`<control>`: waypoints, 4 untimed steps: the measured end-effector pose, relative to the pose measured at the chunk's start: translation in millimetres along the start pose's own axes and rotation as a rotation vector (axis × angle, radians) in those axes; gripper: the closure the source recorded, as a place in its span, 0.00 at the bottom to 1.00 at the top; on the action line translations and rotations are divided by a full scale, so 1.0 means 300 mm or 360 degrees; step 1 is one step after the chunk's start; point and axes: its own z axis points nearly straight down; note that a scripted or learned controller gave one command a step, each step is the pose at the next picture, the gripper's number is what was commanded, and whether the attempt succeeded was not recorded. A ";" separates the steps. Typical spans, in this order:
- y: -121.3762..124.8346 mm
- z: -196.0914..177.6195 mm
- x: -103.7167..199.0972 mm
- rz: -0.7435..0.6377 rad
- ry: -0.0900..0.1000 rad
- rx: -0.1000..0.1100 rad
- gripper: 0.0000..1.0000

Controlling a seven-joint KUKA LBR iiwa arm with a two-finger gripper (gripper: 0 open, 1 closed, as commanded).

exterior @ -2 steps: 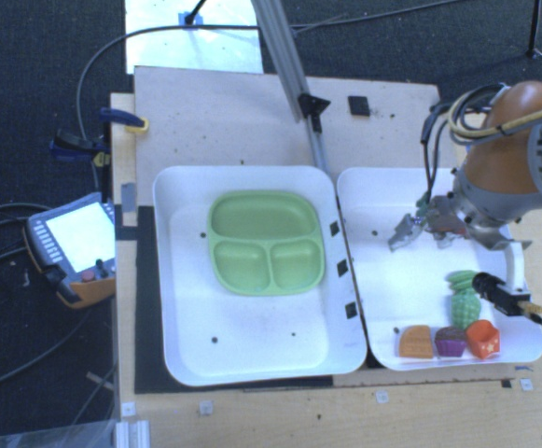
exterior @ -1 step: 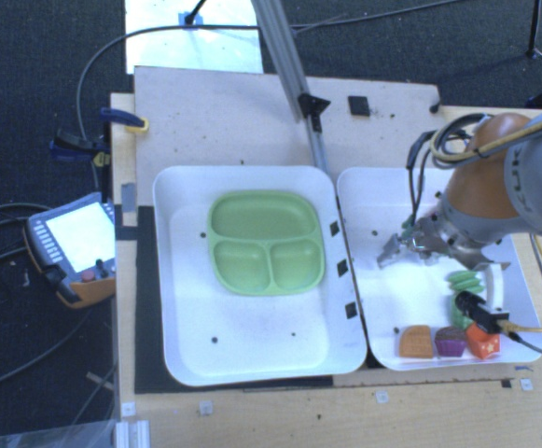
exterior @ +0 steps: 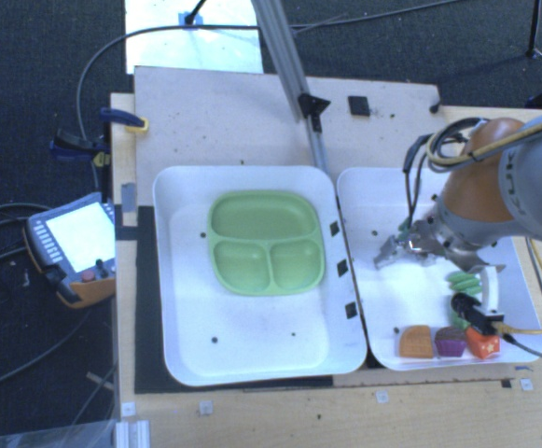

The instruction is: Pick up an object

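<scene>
2 bins (exterior: 252,367); fingers (exterior: 389,253) over right one.

Pale green divided plate (exterior: 267,242) in a white bin (exterior: 182,343); orange block (exterior: 416,342), purple piece (exterior: 451,345), red-orange piece (exterior: 482,345), green item (exterior: 464,282) in the other.

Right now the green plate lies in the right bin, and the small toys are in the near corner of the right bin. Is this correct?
Not quite. The camera view shows the green plate in the left bin. The small toys are indeed in the near corner of the right bin.
</scene>
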 end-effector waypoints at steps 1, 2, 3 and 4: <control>0.008 -0.043 -0.001 0.0000 -0.0002 -0.0012 1.00; 0.004 -0.188 0.010 -0.0005 0.0000 0.0000 1.00; 0.032 -0.394 -0.003 -0.0006 -0.0002 -0.0008 1.00; 0.038 -0.575 -0.004 -0.0007 -0.0001 -0.0007 1.00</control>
